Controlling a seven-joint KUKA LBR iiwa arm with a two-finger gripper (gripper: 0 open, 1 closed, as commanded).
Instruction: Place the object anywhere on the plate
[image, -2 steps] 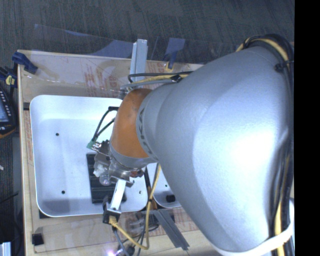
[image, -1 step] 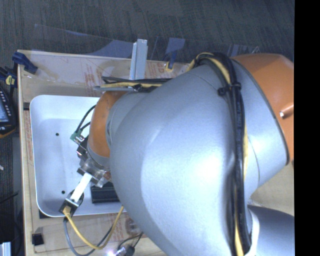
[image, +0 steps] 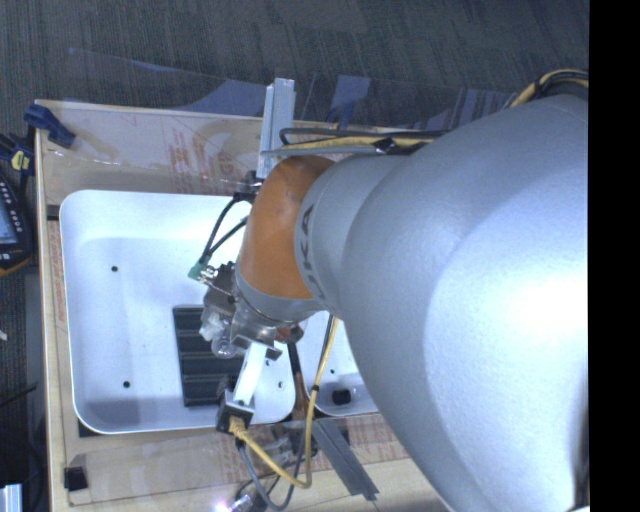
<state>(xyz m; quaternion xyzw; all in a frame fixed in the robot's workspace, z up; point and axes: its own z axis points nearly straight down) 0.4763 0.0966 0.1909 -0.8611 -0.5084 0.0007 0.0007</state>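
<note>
A black ribbed rectangular thing lies flat on the floor of the left white bin, towards its near right corner. My gripper hangs over that thing's right edge, low in the bin, under the orange band of the wrist. The arm's big grey body covers the right half of the view and hides what lies beneath it. Nothing that I can make out as a plate stands apart from the ribbed thing.
A sliver of the right bin shows under the arm, with a small dark spot on it. The wooden bench edge runs along the front. Bare white floor spans the left bin's left and far parts.
</note>
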